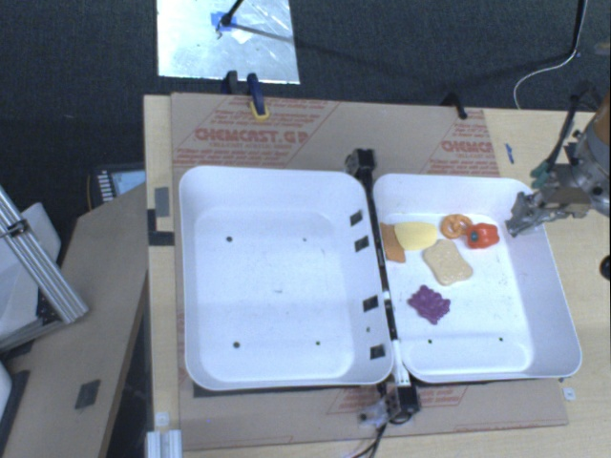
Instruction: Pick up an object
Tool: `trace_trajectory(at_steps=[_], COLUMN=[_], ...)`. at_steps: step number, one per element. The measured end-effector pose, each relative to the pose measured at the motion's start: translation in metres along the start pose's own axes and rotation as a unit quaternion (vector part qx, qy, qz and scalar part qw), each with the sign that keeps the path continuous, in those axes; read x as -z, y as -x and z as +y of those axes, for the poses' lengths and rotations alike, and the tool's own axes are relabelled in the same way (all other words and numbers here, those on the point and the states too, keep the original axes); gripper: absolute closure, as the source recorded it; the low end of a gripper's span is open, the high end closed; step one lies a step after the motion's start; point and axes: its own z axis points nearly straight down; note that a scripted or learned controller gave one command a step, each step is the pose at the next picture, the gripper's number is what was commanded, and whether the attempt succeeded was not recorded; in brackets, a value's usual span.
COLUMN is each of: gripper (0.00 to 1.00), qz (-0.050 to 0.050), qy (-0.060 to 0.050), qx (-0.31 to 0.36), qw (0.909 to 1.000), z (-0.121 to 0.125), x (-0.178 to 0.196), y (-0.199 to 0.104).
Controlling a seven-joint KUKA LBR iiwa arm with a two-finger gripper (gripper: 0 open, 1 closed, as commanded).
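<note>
Gripper (520,216) hangs over the right rim of the right bin (549,351), just beside the tomato (484,236); nothing is seen between its tips, and how they stand cannot be told. Landmark: tomato, nearest candidate, lying just left of and slightly below the gripper. Pretzel (455,225) touches the tomato's left side; bread (447,262) lies below-left of the tomato, grapes (429,304) farther below-left. Judged: a short leftward, downward reach suffices.

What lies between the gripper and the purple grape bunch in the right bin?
In the camera view, the red pepper and the tan bread slice lie between the gripper and the purple grape bunch.
</note>
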Motion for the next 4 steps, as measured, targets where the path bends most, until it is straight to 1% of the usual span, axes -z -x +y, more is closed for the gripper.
trace_trajectory(at_steps=[1, 2, 3, 4], gripper=[1.00, 1.00, 1.00, 1.00], qz=[-0.001, 0.000, 0.000, -0.001], qy=[0.005, 0.004, 0.010, 0.002], qx=[0.000, 0.002, -0.002, -0.002], qw=[1.0000, 1.0000, 0.9999, 1.0000], z=[0.020, 0.019, -0.040, 0.001], x=[0.036, 0.041, 0.167, 0.070], y=[-0.074, -0.179, -0.197, -0.266])
